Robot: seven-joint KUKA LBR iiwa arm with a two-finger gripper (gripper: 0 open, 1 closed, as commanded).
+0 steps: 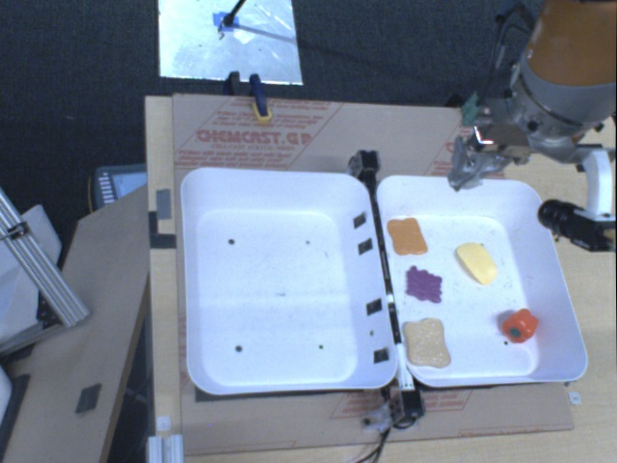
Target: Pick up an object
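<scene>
**Arm poised at far rim of right bin; five objects lie untouched**

Left bin (198,258): shallow, white, with a few small dark specks on its floor. It sits on a brown board (289,128) printed with red lettering. At the board's far edge stands a small clamp (260,99) with a blue and yellow body, and behind it a shiny square sheet (227,27) lies on the dark floor.

Centre: a row of black clips (371,249) joins the two bins along their shared edge.

Right bin (554,287): holds five objects, all resting on the floor of the bin and apart from one another. An orange flat piece (407,236) lies nearest the shared edge, toward the far side. A purple lumpy piece (423,284) lies just in front of it. A tan, bread-like slice (426,342) lies in the near left corner. A pale yellow oblong piece (476,262) lies near the middle. An orange-red round piece (519,326) with a dark top lies toward the near right side.

Arm: grey with an orange band, entering from the upper right. The gripper (469,174) hangs over the far rim of the right bin, well apart from every object. Nothing is seen between its fingers. Whether the fingers are spread or closed cannot be told at this angle.
</scene>
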